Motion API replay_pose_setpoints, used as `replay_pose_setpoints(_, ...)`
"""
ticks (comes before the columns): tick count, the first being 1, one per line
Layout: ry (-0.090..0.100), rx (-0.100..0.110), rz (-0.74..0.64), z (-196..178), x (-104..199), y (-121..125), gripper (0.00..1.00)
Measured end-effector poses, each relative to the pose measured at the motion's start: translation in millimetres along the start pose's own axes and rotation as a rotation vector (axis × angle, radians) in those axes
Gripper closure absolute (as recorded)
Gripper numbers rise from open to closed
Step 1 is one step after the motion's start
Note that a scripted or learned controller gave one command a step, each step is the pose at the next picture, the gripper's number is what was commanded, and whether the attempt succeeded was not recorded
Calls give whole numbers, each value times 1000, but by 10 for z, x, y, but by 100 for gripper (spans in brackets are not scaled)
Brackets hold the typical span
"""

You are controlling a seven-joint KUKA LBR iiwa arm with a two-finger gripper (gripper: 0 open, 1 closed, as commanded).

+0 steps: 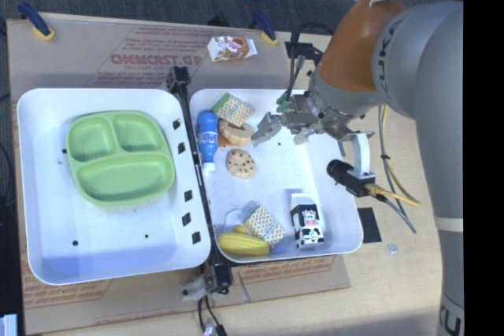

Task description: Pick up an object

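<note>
**Cookie looks like the easy grab in the right bin**

Cookie (240, 163) sits flat near the middle-left of the right bin (346, 236), with bare white floor on its right and below it. That's the one I'd go for from where I'm standing. Everything else is crowded: the blue bottle (207, 136) lies just beside the divider wall, and a sandwich-looking piece (235, 133) and a green-and-patterned packet (233, 108) are bunched together above the cookie, touching each other as far as I can tell.

The gripper (273, 126) hangs over the upper part of the right bin, just right of that cluster. Its fingers look spread apart with nothing between them, so no grasp yet.

To do it well, I reckon it should come straight down on the cookie with the fingers straddling it, and keep away from the sandwich piece, which sits close above it. A flat disc is tricky, so the fingertips need to get right down to the floor.

Room-wise: centre of the bin is wide open. Down at the near wall the banana (242, 245), a patterned packet (264, 223) and the little cow-print carton (307, 226) are lined up, near the rim. The left bin (39, 248) has the green divided plate (120, 156), well apart from all this.
</note>
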State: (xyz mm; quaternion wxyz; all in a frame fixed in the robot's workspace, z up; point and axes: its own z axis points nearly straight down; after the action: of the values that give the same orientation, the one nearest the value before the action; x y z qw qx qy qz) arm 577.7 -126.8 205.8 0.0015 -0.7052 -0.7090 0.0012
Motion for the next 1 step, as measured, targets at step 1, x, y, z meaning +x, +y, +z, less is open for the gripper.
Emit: replay_pose_setpoints(1, 0, 1, -2, 668, 97, -710, 0)
